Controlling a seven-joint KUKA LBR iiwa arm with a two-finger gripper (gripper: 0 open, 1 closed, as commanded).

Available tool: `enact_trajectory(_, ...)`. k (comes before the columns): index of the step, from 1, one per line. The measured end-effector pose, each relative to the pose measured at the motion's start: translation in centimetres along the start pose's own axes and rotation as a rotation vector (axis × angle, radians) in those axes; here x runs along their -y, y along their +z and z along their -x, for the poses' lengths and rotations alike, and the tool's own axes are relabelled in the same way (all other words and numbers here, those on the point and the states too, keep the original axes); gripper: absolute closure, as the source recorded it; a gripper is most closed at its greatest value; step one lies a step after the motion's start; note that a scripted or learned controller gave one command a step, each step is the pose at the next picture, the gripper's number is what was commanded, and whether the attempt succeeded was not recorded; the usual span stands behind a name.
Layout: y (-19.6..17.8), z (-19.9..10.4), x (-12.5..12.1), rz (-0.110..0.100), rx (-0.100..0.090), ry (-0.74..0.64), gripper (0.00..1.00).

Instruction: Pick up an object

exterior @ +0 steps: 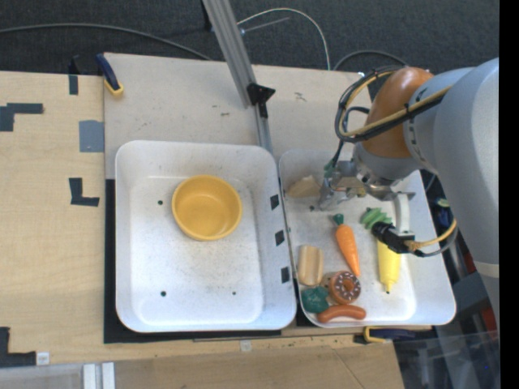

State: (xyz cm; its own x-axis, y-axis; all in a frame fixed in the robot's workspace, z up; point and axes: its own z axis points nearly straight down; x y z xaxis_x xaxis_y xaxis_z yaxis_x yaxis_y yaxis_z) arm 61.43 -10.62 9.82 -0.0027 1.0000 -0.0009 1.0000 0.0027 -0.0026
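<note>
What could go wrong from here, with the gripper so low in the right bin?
1. The gripper hangs among the tan piece, a small green piece and the carrot, so it may nudge one rather than grasp it.
2. The toys in the right bin lie crowded; the carrot, donut and sausage could shift together.

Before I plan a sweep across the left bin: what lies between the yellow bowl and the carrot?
In the camera view, bare floor of the left bin, then the two bins' adjoining rims, separate the yellow bowl from the carrot.
</note>
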Motion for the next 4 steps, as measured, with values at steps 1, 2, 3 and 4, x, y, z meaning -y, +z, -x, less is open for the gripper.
enact_trajectory(1,-6.1,0.3,0.5,0.007,0.000,0.002,1.00)
enact_trajectory(2,-11.4,0.3,0.4,0.007,0.000,0.002,1.00)
enact_trajectory(3,-12.7,-5.0,0.9,0.003,-0.003,-0.004,1.00)
enact_trajectory(4,-12.9,-11.4,1.1,0.000,-0.003,-0.005,1.00)
